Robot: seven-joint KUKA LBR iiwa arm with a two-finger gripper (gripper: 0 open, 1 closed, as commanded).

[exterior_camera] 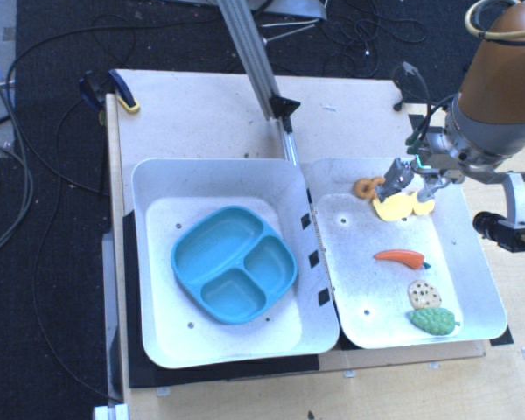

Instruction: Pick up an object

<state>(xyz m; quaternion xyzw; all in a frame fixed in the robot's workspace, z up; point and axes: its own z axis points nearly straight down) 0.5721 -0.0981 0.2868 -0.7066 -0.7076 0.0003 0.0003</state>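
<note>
Gripper place: the gripper (pixel 415 182) is at the upper right of the frame, low over the far end of the right white bin (pixel 477 261).
Gripper state: I cannot tell if it is apart or together, and I see nothing clamped in it.
Nearest thing: the flat yellow toy piece (pixel 392 206) lies directly below and a little to the left of the gripper, so close that they seem to touch; its long axis runs nearly left to right in the frame.
Beside it: one small brown ring-shaped toy, like a doughnut (pixel 365 187), just to the left of the yellow piece.
Further things: one orange carrot-shaped toy (pixel 400 257), one beige cookie with dark dots (pixel 423 295) and one green bumpy toy vegetable (pixel 434 320), all lower in the same bin, well apart from the gripper.
Left white bin (pixel 149 234): one blue plastic tray with three compartments (pixel 234 263).
Count: five small toys, one tray, two bins, one arm, on the counter (pixel 201 112).
Judgement: the yellow piece is the likely target; a short descent should be enough.
</note>
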